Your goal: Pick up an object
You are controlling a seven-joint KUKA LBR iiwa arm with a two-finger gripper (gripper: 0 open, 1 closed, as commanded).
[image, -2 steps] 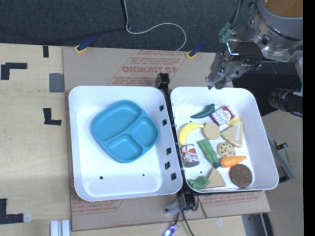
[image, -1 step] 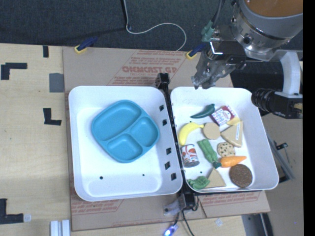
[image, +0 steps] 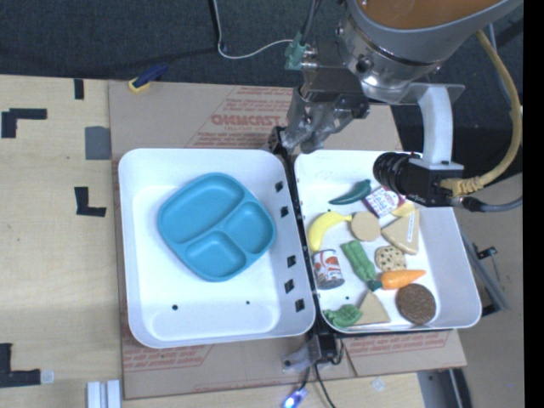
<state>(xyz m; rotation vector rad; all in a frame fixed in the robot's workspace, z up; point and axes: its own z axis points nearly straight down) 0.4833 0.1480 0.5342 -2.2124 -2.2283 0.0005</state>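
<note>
The right bin (image: 450,313) holds several toy foods: a yellow banana (image: 327,226), a dark green pepper (image: 350,194), a small can (image: 327,269), a green cucumber (image: 359,260), an orange carrot (image: 399,279), a chip cookie (image: 389,257), a brown round patty (image: 416,303) and a cheese wedge (image: 406,232). My gripper (image: 293,138) hangs high over the far end of the divider between the bins. It is apart from all the food, and I see nothing in it.
A blue divided plate (image: 217,225) lies in the left bin (image: 153,313). A black cylinder (image: 406,175) with a yellow cable juts over the right bin's far right corner. The arm's grey and orange body (image: 425,15) covers the far right.
</note>
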